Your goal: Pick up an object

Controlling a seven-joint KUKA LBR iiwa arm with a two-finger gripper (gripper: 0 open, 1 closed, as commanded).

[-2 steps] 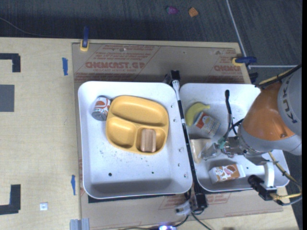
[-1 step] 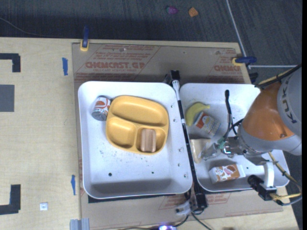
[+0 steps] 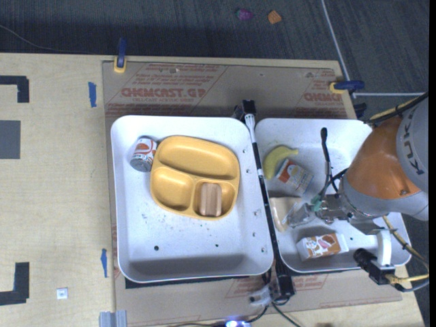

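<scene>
A pale wooden bench (image 3: 54, 203) carries black tape marks along its left side and bits of blue tape. On it lies a brown board (image 3: 225, 87) printed in red with "CHEMCAST GP", held by a yellow clamp (image 3: 121, 61) at its far left corner and a blue-and-yellow one (image 3: 346, 85) at its far right. Beyond the bench the floor (image 3: 170, 12) is dark carpet with two small scraps on it, one purple and one orange.

The gripper (image 3: 304, 213) is low in the right bin (image 3: 306, 129), its tip over clear wrapping; whether it is open or shut cannot be told. Just beyond it lies a packet (image 3: 295, 176) with an orange label, too small to read, touching a banana (image 3: 278, 158) further on. Just nearer than the gripper lies a second packet (image 3: 320, 245), orange and white. Well to its left, in the left bin (image 3: 184, 261), sits a yellow tray (image 3: 187, 162) holding a tan block (image 3: 210, 199), with a can (image 3: 143, 153) touching the tray's far left side.
</scene>
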